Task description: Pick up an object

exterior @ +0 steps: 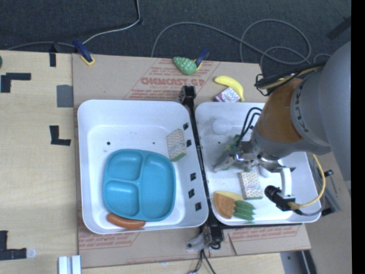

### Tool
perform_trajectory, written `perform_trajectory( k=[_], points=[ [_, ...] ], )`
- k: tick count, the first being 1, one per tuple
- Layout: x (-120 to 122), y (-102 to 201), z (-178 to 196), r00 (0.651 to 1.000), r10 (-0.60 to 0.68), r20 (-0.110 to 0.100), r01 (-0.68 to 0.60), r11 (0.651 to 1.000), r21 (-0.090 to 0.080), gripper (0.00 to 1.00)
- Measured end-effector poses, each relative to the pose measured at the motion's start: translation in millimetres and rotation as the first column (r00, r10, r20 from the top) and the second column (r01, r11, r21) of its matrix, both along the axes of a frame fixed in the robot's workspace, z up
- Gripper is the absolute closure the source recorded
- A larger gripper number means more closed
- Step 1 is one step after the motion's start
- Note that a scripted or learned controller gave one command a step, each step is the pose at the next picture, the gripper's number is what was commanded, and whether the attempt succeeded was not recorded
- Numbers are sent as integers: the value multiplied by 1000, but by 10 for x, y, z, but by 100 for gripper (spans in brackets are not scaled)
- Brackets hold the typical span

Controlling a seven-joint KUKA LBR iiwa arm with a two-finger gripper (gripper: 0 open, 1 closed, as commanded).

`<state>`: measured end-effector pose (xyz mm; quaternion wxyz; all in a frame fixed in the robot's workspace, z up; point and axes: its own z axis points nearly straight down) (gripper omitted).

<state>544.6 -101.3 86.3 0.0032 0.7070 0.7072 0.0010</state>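
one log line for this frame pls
arm: low in right bin | gripper: fingers unclear, no held item seen | near: packet, toy food | left bin: blue tray, sausage

The table (34, 153) has a pale wood-look top marked with short strips of black tape (56, 136), and a brown cardboard sheet (142, 81) with red printed lettering lies across its middle. Beyond the far edge of the table the floor is dark carpet (68, 10), where thin light cables (137, 16) loop and trail over it. The light is even and soft, with no hard shadows anywhere.
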Motion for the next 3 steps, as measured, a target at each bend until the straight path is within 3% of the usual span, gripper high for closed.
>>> perform_trajectory(
  k=[1, 2, 3],
  points=[
    [397, -3, -3, 1000, 1, -2, -1, 1000, 3, 0],
    [396, -4, 93, 1000, 1, -2, -1, 1000, 2, 100],
    [1, 675, 1157, 1000, 3, -4, -3, 1000, 4, 100]
  ],
)
